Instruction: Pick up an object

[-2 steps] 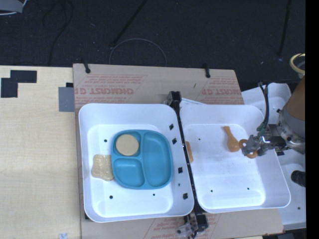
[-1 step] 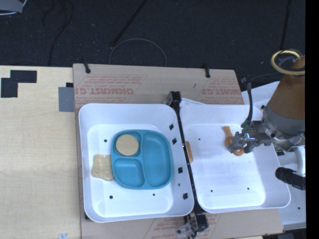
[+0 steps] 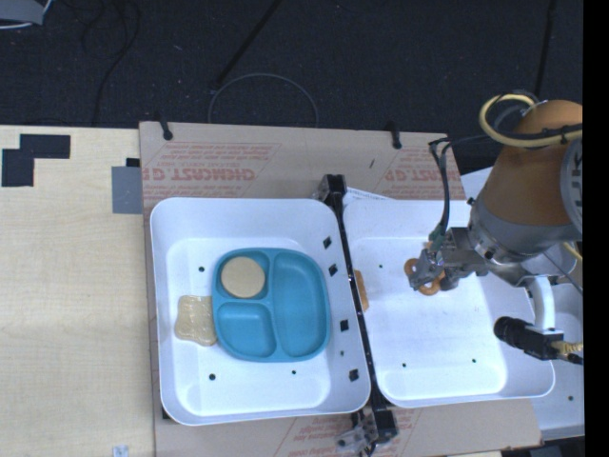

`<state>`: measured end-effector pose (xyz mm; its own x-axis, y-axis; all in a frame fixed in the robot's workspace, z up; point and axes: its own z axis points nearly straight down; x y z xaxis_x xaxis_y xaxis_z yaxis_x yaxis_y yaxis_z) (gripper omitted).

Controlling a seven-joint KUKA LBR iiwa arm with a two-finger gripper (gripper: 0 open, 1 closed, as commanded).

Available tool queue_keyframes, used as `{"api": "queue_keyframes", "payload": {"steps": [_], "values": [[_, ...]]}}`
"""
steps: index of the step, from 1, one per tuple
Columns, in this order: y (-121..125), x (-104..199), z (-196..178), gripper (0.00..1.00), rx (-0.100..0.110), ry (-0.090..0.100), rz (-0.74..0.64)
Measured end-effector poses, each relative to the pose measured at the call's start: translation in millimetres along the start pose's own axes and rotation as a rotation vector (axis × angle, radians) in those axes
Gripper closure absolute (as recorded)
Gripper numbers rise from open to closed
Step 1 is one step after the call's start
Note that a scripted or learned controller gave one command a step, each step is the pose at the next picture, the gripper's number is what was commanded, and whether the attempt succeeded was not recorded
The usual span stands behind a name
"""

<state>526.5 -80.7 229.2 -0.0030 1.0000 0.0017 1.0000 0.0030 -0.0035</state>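
My gripper [image 3: 425,274] hangs over the right bin [image 3: 447,369], near its upper middle. A small orange-brown curved piece [image 3: 420,282] sits between its fingertips, and the fingers are shut on it. In the left bin [image 3: 181,227] lies a blue divided plate [image 3: 285,322] with a round tan cookie [image 3: 242,276] in its upper-left compartment. A pale yellow, toast-like piece [image 3: 194,319] lies against the plate's left edge.
A thin tan piece [image 3: 361,291] rests against the black divider [image 3: 344,284] between the bins, on the right bin's side. The arm's orange band [image 3: 533,174] and grey wrist cover the right bin's upper-right corner.
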Motion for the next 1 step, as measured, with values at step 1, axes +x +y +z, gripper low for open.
{"api": "queue_keyframes", "payload": {"steps": [1], "values": [[0.7, 49.6, -2.3, 1.0, 0.0, 0.0, -0.001]]}}
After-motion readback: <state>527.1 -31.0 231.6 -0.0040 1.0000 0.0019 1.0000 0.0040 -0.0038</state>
